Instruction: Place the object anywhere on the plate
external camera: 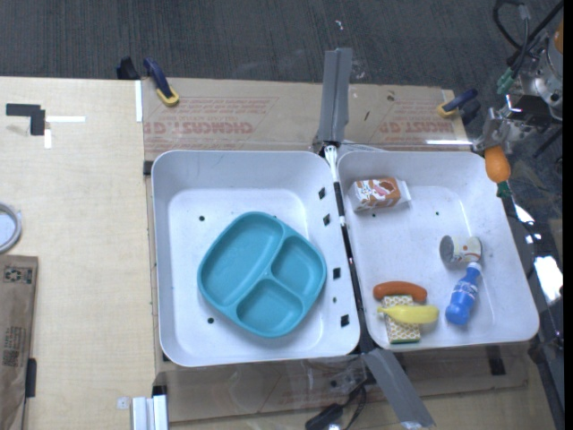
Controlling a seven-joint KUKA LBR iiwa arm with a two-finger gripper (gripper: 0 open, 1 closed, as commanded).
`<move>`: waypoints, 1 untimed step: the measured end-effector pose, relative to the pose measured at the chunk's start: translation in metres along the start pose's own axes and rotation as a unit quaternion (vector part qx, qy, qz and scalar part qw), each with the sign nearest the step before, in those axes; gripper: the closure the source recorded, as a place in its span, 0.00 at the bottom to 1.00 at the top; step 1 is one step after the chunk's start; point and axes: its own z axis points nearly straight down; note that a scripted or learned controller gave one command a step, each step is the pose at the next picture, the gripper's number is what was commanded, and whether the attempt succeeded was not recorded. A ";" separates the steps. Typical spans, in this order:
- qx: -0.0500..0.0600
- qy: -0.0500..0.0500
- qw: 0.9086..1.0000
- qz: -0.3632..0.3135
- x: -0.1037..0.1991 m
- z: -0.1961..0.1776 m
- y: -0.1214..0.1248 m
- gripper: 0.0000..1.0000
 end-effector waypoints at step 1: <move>0.000 0.001 1.000 -0.014 0.071 0.086 -0.017 1.00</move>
